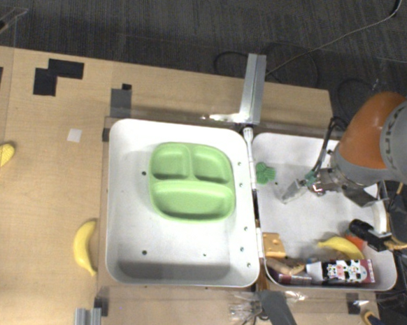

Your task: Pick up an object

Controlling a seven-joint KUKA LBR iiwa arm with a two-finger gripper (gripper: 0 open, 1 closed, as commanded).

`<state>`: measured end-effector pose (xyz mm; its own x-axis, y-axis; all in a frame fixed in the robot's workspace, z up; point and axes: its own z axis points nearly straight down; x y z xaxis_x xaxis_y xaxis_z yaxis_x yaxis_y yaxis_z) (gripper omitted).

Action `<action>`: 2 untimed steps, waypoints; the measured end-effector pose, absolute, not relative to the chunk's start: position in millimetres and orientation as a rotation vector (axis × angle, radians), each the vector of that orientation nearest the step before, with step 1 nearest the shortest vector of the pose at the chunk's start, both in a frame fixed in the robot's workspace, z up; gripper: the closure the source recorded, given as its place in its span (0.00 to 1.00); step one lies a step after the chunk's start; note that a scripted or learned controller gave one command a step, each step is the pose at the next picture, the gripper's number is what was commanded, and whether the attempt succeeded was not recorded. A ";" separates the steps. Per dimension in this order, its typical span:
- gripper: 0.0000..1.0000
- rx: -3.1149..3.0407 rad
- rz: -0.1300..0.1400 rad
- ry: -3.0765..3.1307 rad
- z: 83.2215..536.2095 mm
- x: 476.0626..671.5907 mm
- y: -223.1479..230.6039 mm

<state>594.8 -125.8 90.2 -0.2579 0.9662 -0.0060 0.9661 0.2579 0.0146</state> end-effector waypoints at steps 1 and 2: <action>0.00 1.937 0.010 2.461 88.7 641.6 -122.4; 0.00 1.822 0.001 2.551 88.3 667.9 -90.9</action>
